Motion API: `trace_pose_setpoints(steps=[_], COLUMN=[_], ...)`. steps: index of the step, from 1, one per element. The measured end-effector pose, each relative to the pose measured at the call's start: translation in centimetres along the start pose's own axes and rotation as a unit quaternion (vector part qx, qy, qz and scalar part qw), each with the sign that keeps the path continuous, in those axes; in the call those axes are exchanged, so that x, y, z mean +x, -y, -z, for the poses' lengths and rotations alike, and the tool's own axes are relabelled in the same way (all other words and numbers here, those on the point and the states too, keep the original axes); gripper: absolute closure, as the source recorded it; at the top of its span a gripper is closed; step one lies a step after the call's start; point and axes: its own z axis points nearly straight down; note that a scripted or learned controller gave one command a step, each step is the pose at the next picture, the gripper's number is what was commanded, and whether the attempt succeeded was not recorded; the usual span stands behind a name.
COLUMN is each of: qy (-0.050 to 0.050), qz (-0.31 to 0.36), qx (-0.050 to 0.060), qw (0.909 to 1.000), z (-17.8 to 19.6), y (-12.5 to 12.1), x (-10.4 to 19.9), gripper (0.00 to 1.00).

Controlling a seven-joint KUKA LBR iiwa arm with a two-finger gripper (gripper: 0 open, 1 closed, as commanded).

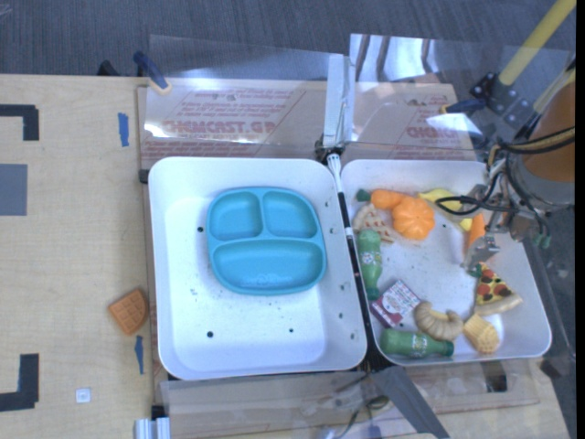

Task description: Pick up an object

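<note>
- The claw (482, 250) hangs low over the right side of the right bin (539, 314), reaching in under a tangle of cables; whether its tips are spread or pressed together, I cannot tell from this angle.
- Nothing is visibly caught in it.
- Just below it lies a pizza slice toy (494, 291), near the bin's right wall.
- At the bin's top sit an orange pumpkin-like toy (413, 218), a carrot (385, 198) touching it and something yellow (441, 197) to their right.
- A green bottle (369, 259) lies along the bin's left wall, with a small red-and-white packet (396, 302) below it.
- Along the bottom edge: a second green bottle (416, 343) on its side, a croissant-like piece (436, 319) just above it, and a yellow chunk (482, 333) to the right.
- The left bin (174, 245) carries a blue divided plate (266, 240), sitting flat in its upper middle.
- Out on the tabletop (64, 245), left of that bin, rests a small waffle-like orange piece (129, 310).
</note>
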Motion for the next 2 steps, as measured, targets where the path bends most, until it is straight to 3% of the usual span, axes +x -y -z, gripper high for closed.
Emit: trace_pose_setpoints(steps=[1,2], qy=[-0.005,0.003], qz=[-0.007,-0.006], qx=[-0.001,0.000], qw=[1.0000,1.0000], z=[-1.5,0.1], y=[-0.2,-0.2], x=[-0.9,-1.3], gripper=[0.00,1.00])
